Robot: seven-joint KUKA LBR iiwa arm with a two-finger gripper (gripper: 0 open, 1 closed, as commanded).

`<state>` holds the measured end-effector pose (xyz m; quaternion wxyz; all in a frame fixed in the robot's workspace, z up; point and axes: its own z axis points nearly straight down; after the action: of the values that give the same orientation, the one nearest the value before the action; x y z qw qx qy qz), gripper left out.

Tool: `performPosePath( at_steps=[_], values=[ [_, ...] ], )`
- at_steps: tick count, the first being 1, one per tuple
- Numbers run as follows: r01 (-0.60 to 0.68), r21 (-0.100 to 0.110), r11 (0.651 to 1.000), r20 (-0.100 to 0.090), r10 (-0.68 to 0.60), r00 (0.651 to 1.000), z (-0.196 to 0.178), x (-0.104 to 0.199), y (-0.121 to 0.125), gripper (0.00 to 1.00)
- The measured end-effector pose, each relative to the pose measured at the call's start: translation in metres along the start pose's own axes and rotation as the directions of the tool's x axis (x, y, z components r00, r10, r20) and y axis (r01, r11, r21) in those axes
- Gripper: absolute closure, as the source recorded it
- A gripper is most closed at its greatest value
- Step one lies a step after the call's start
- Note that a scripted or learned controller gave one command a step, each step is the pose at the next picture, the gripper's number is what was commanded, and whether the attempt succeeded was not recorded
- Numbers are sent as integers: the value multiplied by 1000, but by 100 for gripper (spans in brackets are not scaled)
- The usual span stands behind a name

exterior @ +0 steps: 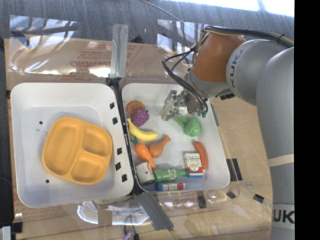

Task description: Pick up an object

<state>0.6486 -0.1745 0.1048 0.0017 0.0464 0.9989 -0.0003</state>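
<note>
- Near wall of right bin: green bottle, small carton, undisturbed.
- Mid-bin: banana, drumstick, loose.
- Far end: gripper low beside the green vegetable; finger state indeterminable.
- Assessment: nothing lifted; grasp and lift outstanding.

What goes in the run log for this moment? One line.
arm: over right bin | claw: beside green vegetable | nothing seen held

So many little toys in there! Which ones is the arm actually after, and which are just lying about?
Part of the job:
- gripper, low in the right bin
- green vegetable, closest to it; any toy there could be picked

Lying about:
- banana
- purple grapes
- drumstick
- carrot
- green bottle
- yellow tray in the left bin
</note>
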Motion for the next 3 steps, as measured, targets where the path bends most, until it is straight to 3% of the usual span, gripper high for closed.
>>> performPosePath(
  at_steps=[1,2,3],
  values=[
    [340,3,940,4,-340,940,-68,10,-38,100],
    [193,0,981,2,-193,981,-117,-8,23,100],
    [493,-1,870,-3,-493,870,-88,2,-35,100]
  ],
)
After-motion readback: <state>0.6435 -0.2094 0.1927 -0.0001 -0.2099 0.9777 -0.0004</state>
